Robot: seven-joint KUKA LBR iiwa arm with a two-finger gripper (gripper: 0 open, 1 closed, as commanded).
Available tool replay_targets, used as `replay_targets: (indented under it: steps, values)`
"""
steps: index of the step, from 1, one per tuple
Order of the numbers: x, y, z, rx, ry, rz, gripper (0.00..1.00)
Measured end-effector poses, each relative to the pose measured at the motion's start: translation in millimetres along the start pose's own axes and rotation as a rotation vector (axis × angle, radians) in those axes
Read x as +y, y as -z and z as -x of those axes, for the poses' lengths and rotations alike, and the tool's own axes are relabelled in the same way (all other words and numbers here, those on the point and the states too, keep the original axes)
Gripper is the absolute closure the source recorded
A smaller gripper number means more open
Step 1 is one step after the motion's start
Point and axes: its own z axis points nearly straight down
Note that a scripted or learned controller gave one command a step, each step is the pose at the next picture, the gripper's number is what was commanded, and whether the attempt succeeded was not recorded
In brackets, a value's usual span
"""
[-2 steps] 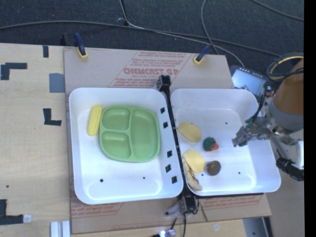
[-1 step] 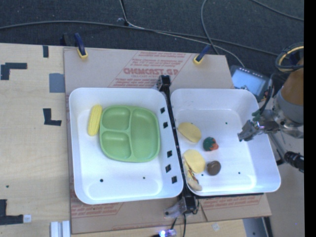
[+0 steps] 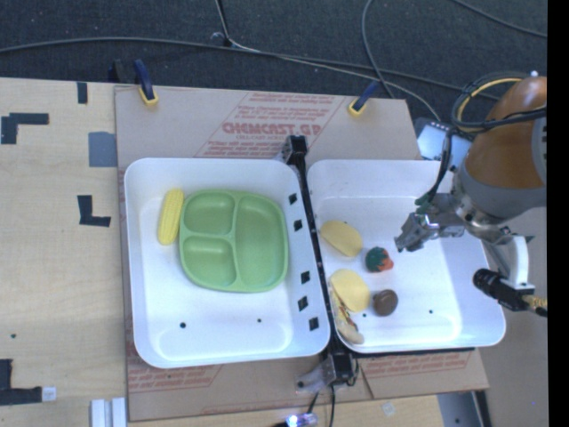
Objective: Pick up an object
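The pale wooden worktop carries a printed brown cardboard sheet; two shallow white plastic bins rest side by side on it.

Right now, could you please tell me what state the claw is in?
Claw: cannot be told; it sits above the right bin, near the red and green toy, with nothing seen in it.

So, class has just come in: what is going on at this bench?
A grey robot arm reaches in from the right, its end effector over the right bin, near a small red and green toy. Nothing shows between its fingers. The left bin holds a green divided plate and a yellow corn cob.
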Motion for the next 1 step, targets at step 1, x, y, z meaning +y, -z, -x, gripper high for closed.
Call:
replay_targets:
  steps: [1]
  values:
    - [4.3, 5.6, -44.2, 0.0, 0.0, 0.001, 1.0]
